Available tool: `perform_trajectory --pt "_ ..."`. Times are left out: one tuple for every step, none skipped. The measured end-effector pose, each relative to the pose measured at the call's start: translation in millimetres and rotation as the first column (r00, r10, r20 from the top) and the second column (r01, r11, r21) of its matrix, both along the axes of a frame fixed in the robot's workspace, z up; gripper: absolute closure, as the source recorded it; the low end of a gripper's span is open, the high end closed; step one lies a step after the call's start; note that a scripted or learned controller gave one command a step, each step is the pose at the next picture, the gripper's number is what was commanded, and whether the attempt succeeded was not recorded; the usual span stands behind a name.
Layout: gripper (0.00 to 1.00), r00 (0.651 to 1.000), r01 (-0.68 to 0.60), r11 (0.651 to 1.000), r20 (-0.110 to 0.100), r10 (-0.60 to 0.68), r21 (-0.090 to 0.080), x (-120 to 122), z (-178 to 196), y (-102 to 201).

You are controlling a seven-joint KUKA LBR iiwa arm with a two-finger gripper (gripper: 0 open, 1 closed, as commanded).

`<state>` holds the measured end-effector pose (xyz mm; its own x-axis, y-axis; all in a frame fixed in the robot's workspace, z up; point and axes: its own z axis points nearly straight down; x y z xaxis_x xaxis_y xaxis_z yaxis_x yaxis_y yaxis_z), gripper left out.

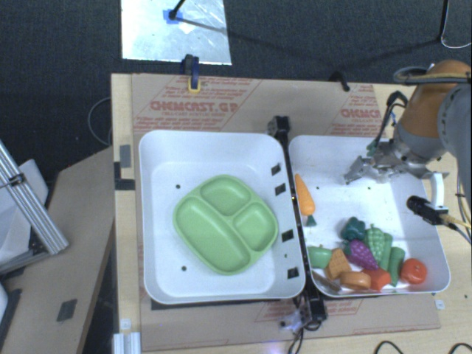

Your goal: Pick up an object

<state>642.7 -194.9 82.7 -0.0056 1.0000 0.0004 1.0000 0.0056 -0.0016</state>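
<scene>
A single fixed camera sits above the bench [243, 98] and looks down on it at a slant, from far enough back to take in both white bins whole. The left bin [158, 161] lies near the middle of the view and the right bin [332, 153] toward its right side. The bench's far edge runs across the upper part, with dark floor [59, 43] beyond it. The arm [435, 109] enters from the right edge.
</scene>
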Motion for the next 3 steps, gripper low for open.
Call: perform_trajectory --pt "1.0 1.0 -0.002 1.0 0.007 0.002 -0.002 2.2 14.0 -0.4" --pt "1.0 1.0 0.001 1.0 0.01 -0.001 -0.003 9.7 73.4 -8.3" --pt "1.0 1.0 -0.001 1.0 0.01 0.001 -0.003 20.9 131.2 -3.8"
